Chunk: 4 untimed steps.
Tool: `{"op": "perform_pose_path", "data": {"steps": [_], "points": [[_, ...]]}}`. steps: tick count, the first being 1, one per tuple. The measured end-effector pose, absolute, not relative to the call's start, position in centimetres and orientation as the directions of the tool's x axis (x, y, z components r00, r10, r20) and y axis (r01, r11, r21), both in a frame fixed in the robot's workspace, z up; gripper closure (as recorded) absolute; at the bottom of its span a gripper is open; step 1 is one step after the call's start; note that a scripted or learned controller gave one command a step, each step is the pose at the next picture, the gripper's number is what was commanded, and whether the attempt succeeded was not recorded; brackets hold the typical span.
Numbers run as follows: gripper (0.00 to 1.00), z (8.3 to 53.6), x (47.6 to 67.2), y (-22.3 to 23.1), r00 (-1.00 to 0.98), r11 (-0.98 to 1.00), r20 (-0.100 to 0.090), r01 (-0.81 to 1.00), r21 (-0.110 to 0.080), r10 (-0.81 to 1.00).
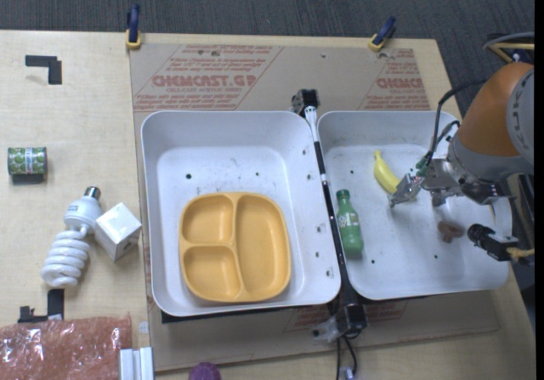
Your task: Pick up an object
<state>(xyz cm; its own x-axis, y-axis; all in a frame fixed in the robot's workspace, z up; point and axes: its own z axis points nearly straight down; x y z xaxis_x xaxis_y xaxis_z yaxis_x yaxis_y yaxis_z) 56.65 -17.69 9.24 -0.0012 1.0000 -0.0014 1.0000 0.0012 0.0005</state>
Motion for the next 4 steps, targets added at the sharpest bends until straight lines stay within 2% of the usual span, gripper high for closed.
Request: {"op": "perform_pose_path", "data": {"steps": [1,2,3,4], "points": [[0.0,9.2,47.7,-13.4,0.002,-0.002,0.0,1.0,-0.001,1.0],[0.0,9.2,57.4,-13.0,-0.002,0.002,-0.001,1.0,0.0,1.0],[1.0,10.2,57.4,-13.0,-0.004,0.004,-0.002,1.0,0.001,1.0],[1.0,9.3,62.6,-18.6,-0.002,0.002,-0.002,1.0,0.002,1.0]]}}
